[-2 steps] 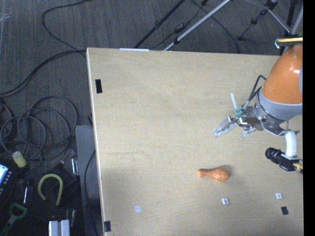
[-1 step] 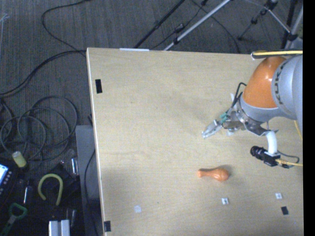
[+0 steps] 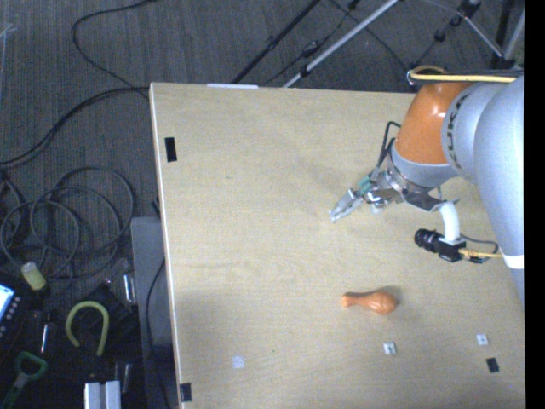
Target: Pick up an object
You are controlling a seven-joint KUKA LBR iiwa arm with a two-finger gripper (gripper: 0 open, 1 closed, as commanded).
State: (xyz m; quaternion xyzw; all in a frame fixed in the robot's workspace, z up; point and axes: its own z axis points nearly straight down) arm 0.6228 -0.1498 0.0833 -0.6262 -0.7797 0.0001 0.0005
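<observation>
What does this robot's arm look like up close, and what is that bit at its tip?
The arm is a thick, rounded grey tube with a glossy orange band above the wrist. At its tip sits a small metallic gripper with two thin fingers. A thin black cable loops beside the wrist, and a small black cylinder hangs on a white bracket below.

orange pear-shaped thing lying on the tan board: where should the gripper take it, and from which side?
Judging by shape, grip the small orange pear-shaped object across its narrow neck, at its left end in the camera view. Come straight down from above: it lies flat, long axis left-right, on the tan board, nothing crowding it. The gripper sits up-left of it.
</observation>
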